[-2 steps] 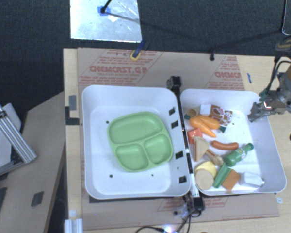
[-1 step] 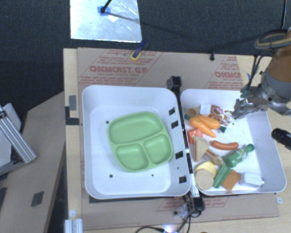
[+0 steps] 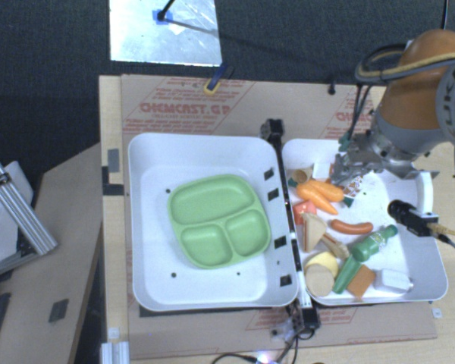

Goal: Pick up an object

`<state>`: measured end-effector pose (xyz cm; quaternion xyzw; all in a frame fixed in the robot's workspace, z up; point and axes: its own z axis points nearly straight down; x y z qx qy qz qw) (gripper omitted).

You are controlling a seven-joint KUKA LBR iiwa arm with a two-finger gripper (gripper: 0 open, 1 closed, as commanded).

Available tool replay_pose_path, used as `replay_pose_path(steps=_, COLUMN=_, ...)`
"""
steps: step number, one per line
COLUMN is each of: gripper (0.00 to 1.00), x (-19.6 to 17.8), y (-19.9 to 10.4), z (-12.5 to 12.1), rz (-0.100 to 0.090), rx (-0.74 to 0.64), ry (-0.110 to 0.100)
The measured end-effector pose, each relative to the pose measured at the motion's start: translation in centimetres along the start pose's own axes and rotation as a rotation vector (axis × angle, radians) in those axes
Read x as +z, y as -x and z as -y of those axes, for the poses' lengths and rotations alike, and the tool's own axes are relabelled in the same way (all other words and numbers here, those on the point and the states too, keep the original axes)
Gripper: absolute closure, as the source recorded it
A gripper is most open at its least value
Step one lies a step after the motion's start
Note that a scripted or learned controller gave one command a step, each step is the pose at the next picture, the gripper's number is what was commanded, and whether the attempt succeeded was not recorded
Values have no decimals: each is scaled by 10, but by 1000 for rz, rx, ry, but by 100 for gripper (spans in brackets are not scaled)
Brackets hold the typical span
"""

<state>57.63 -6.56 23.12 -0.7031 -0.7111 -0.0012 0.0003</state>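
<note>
My gripper [image 3: 349, 177] hangs low over the far end of the right bin [image 3: 429, 243], and from this angle I cannot tell whether it is open or closed; nothing can be seen held in it. The closest thing to pick is an orange carrot [image 3: 323, 191], lying on its side just beside my gripper, toward the left bin [image 3: 148, 226] and slightly nearer the camera. I cannot tell whether I touch it. A small brown piece [image 3: 299, 176] sits just past the carrot's far end, by the wall between the bins. A red-orange piece [image 3: 306, 208] lies against the carrot on the side away from me. Further toward the camera from my gripper lies a red sausage [image 3: 353, 227], and beyond it a green bottle [image 3: 374, 242] on its side. A pale wedge [image 3: 312, 230] rests near the dividing wall, beside the sausage. At the bin's near end, well apart from my gripper, are a yellow round piece [image 3: 323, 262], a cream round piece [image 3: 318, 281], a green cylinder [image 3: 346, 271], an orange block [image 3: 360, 280] and a white block [image 3: 395, 281], crowded close together. In the left bin, well away from my gripper, a green divided plate [image 3: 216, 220] lies flat.
</note>
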Motion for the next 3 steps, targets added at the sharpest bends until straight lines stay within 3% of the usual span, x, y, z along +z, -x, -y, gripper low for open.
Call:
replay_pose_path(steps=1, gripper=100, x=17, y=-22, z=5, rz=2, rx=4, ry=0)
replay_pose_path(steps=2, gripper=100, x=0, y=-17, z=9, rz=2, rx=9, ry=1)
replay_pose_path(steps=3, gripper=100, x=1, y=-31, z=2, rz=2, rx=5, ry=1)
